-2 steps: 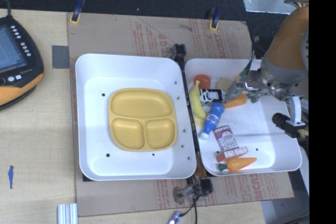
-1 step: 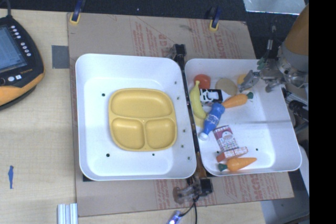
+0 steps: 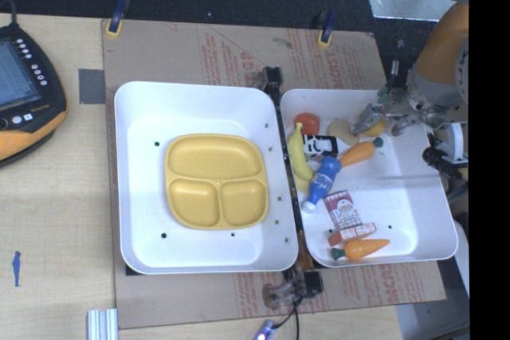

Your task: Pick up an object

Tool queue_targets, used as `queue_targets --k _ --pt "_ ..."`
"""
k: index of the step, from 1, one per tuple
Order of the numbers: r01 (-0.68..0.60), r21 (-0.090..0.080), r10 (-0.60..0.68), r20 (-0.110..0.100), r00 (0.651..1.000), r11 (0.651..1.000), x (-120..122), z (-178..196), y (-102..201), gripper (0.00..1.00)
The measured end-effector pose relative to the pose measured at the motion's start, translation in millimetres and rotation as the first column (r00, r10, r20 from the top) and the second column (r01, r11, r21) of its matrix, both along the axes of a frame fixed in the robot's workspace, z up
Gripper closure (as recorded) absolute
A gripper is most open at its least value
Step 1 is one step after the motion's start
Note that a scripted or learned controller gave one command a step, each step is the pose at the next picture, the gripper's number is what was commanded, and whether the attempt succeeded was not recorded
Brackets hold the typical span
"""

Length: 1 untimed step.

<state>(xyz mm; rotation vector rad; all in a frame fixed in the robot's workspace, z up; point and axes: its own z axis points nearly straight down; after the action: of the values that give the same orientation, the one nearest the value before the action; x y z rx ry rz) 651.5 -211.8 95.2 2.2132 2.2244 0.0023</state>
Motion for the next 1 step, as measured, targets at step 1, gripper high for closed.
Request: queue_targets --k 1 --pt "0.001 0.001 -0.001 -0.002 1.000 1.000 5.3 2.5 3.6 0.00"
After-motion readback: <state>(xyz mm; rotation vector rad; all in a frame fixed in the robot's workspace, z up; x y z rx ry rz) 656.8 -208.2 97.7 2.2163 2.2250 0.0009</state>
